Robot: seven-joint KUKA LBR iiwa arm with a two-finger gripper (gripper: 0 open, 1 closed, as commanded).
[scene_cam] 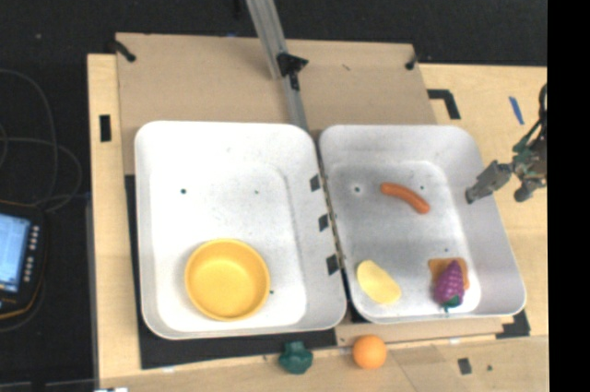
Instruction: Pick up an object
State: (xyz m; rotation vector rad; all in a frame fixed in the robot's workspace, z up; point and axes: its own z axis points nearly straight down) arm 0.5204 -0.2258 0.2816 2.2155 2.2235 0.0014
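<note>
The right bin [479,224] holds an orange sausage [406,196] near its middle. A pale yellow piece [378,281] lies at its front left. At its front right, a purple bunch of grapes [449,284] lies on a small orange item. A yellow bowl [227,279] sits in the front of the left bin [221,169]. My gripper [498,189] hangs over the right bin's right rim, to the right of the sausage. Its two fingers stand apart with nothing between them.
An orange ball [370,351] and a small green object [295,357] lie on the bench in front of the bins. A slanted metal rail [267,12] runs from the top down to the gap between the bins. A handheld screen [14,261] sits at far left.
</note>
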